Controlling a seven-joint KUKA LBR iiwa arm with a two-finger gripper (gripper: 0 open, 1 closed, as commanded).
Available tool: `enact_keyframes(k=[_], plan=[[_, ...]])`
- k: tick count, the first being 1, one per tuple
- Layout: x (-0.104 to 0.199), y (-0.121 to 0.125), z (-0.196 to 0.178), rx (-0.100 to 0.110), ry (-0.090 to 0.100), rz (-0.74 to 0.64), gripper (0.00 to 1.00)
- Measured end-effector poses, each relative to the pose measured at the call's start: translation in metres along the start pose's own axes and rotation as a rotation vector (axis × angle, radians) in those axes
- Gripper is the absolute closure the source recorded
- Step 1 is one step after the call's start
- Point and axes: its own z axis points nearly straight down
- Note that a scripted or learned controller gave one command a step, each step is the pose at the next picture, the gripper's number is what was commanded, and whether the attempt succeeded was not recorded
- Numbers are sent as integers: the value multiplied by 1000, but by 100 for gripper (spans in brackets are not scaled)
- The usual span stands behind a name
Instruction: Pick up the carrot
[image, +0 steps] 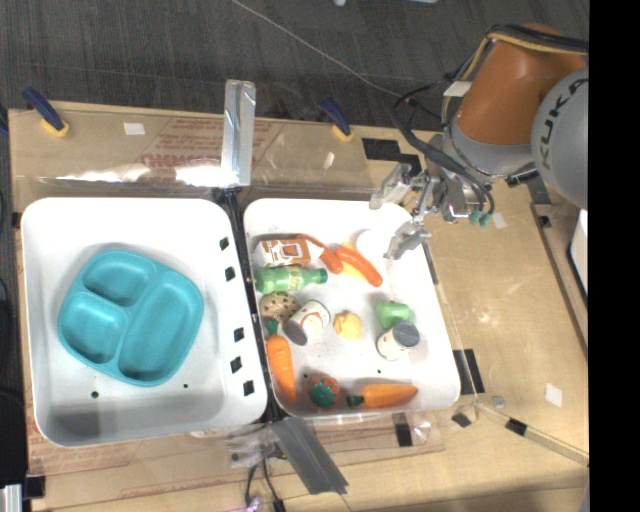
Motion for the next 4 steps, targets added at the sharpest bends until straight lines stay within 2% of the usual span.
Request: enact_keyframes(k=[1, 2, 3, 4], plan=[[33, -1, 91, -2, 6, 374, 0], [82, 37, 140, -1, 4, 717, 0], [155, 67, 141, -1, 7, 1077, 0], [154, 68, 131, -2, 8, 1069, 100]])
